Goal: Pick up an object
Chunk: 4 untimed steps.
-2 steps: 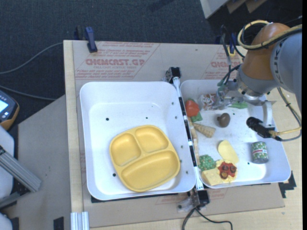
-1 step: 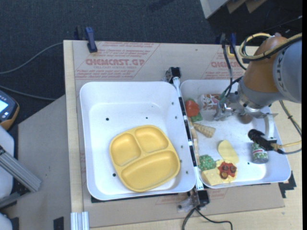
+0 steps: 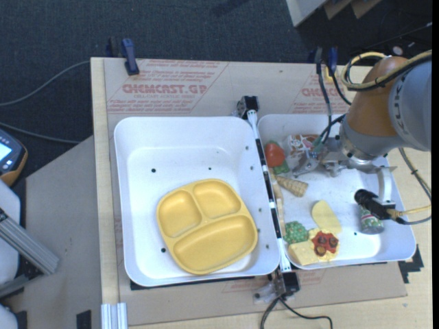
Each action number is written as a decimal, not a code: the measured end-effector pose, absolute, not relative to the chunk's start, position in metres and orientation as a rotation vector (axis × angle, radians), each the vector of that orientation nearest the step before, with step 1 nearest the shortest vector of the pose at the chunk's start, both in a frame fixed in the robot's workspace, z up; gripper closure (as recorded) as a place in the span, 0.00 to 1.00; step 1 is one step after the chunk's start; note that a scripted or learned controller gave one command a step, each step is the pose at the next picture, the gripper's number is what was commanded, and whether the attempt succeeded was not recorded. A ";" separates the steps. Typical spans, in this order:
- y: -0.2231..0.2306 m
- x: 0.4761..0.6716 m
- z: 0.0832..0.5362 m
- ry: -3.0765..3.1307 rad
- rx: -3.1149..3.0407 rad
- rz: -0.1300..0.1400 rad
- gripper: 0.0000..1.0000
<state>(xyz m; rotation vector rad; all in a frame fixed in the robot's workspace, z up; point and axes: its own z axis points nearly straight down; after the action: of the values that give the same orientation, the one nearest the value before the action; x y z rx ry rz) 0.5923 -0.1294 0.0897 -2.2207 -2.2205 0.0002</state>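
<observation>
My gripper (image 3: pixel 310 156) reaches down into the back left part of the right bin (image 3: pixel 398 249), under the grey wrist and its orange band. It hangs just right of a red toy tomato (image 3: pixel 274 154) and close over a small white-and-red patterned item (image 3: pixel 299 142). In front of it lie a tan waffle cone (image 3: pixel 292 186), a pale yellow chip-shaped piece (image 3: pixel 326 216), green broccoli (image 3: pixel 295 232) and a yellow slice with red topping (image 3: pixel 317 245). A small can (image 3: pixel 371 219) stands at the right. The wrist hides whatever lies beneath it.
The left bin (image 3: pixel 137 142) holds a yellow divided tray (image 3: pixel 206 225) in its front half. A black divider strip (image 3: pixel 266 184) runs between the bins. Cables (image 3: pixel 401 214) loop over the right bin's right side. Blue clamps (image 3: pixel 128 55) sit at the bench's back edge.
</observation>
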 end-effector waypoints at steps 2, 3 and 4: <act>-0.160 0.660 0.083 -2.193 -2.192 0.030 0.00; -0.176 0.659 0.082 -2.190 -2.191 0.028 0.00; -0.221 0.667 0.156 -2.223 -2.228 -0.002 0.00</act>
<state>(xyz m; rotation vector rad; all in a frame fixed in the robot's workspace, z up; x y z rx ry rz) 0.6670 -0.2209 0.1565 -2.2285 -2.2228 -0.0021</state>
